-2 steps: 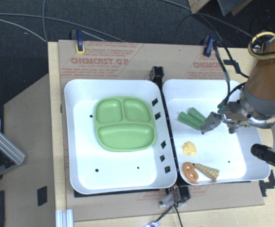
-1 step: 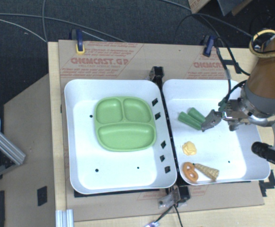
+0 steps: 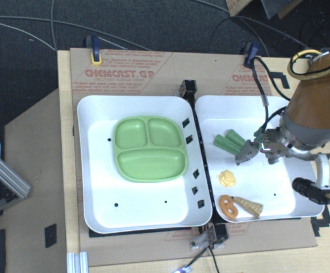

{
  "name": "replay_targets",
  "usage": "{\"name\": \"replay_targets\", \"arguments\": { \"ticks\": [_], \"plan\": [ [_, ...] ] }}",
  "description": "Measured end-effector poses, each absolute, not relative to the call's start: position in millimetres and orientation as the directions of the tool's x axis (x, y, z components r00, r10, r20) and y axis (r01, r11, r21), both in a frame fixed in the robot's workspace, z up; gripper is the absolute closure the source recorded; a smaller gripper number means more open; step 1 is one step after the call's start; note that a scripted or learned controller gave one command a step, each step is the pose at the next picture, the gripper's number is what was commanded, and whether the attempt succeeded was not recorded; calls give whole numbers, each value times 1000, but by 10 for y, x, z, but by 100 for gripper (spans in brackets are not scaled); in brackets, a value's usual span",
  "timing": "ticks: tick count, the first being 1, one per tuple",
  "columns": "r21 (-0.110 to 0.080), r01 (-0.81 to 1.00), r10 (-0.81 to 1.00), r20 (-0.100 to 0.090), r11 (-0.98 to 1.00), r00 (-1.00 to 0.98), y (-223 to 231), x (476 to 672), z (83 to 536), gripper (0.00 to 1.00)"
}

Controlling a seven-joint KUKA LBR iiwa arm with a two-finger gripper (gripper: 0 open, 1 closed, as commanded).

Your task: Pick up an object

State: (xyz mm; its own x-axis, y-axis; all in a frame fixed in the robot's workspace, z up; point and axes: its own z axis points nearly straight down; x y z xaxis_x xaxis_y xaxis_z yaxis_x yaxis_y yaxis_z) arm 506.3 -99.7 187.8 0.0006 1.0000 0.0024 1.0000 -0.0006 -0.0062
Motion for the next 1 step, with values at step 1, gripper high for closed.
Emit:
{"name": "replay_targets", "arguments": {
  "ticks": [1],
  "plan": [
    [-8, 1000, 1000, 3, 0, 1, -946, 4993, 1272, 0]
  ]
}}
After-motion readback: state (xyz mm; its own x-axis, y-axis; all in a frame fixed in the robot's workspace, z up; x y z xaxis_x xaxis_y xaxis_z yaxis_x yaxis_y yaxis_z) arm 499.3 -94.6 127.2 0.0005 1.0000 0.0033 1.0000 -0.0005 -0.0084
